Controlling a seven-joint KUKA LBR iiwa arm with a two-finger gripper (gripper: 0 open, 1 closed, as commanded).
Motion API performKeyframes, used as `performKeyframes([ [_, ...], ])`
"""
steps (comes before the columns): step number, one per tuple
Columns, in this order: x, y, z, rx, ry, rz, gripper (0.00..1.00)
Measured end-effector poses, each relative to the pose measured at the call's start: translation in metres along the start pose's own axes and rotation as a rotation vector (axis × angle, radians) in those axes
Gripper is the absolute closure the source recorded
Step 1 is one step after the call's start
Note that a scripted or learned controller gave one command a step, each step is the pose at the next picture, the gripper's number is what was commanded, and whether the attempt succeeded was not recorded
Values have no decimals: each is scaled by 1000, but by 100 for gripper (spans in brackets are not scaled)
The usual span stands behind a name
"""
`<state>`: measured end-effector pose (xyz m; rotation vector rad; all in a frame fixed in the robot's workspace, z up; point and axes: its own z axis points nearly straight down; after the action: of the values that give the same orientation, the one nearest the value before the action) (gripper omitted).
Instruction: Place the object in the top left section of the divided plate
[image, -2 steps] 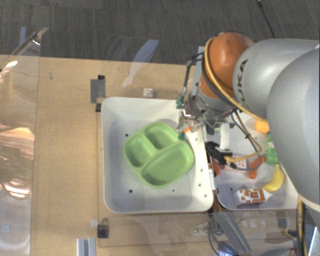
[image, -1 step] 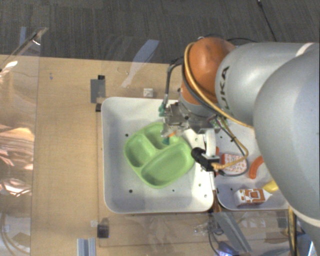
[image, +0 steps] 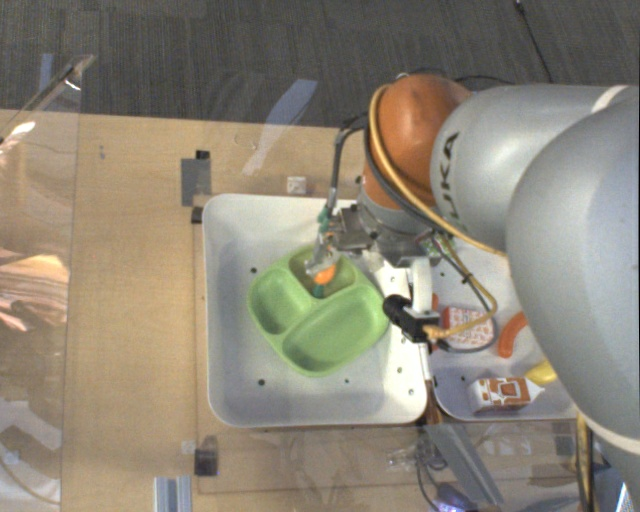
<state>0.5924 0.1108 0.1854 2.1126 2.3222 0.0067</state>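
Pale wooden desk (image: 120, 300) carries a shallow white bin (image: 230, 390) holding the green divided plastic plate (image: 320, 325). Claw (image: 323, 268) pinches a small orange object (image: 322, 279) low over the plate's far section; release gently, then lift straight.

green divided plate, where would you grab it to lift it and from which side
Judging by its shape, take the green divided plate by its raised outer rim at the large bare section, coming from above on the bin's open lower-left side. The rim is thin enough to pinch, and that edge lies away from the gripper and the orange piece.
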Motion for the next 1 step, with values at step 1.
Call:
performKeyframes([
  [1,80,-3,-48,-1,1,76,0],
])
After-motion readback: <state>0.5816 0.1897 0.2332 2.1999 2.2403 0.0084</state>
